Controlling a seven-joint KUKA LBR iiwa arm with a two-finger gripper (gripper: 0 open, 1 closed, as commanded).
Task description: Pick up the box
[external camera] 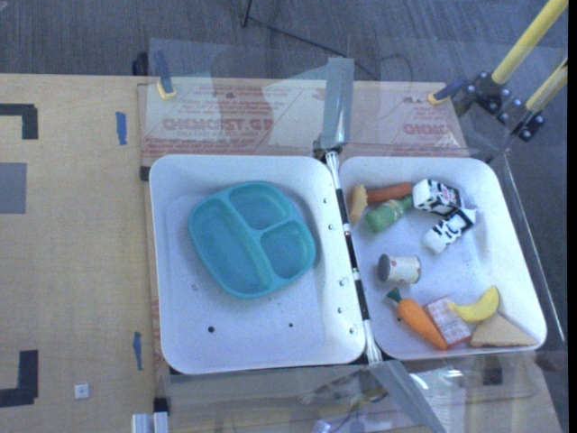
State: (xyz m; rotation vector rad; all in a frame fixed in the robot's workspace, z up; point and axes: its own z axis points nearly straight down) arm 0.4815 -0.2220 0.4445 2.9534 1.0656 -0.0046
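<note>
Two white bins sit side by side; in the lower right of the frame, inside the right bin (514, 242), a small pinkish box (448, 321) lies flat, wedged between an orange carrot (420, 321) on its left and a yellow banana (478, 306) on its right, seemingly touching both. It looks like a light, stiff toy carton with smooth faces, so gripping across its narrow free edges seems safest. Whether the gripper is open or closed cannot be told.
</note>
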